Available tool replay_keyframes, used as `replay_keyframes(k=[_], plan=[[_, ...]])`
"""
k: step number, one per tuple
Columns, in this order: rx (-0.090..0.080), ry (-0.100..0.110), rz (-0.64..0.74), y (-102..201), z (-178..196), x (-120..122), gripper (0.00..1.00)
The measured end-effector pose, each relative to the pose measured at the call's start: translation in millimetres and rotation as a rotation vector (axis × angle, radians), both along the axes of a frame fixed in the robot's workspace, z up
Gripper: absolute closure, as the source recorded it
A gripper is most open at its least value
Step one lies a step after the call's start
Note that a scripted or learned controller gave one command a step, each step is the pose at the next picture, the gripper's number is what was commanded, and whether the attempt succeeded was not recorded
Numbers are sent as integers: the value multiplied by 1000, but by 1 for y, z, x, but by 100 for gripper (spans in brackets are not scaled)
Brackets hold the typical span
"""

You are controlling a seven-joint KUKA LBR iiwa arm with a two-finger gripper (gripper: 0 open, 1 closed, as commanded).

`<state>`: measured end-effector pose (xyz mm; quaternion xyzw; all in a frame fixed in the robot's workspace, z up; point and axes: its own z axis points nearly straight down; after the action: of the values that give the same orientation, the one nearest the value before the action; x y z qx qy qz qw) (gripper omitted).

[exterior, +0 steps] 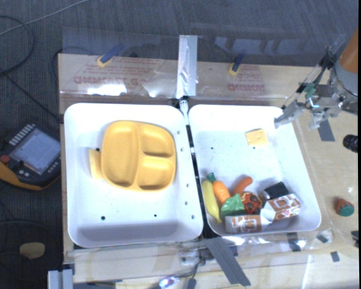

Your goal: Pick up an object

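Arm sits off the right bin's point(301, 155) far right corner, gripper point(304, 110) angled down over the rim, can't tell its grip state.

A robot lab: a taped wooden bench point(325, 179) bears two white bins point(132, 227), cables point(12, 35) trail over grey carpet left of it, and a teach pendant point(30, 155) lies there.
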<state>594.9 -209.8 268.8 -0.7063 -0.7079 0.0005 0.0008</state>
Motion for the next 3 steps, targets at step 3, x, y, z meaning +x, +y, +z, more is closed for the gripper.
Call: replay_keyframes(k=[3], plan=[[0,-5,46,3,-174,19,0]])
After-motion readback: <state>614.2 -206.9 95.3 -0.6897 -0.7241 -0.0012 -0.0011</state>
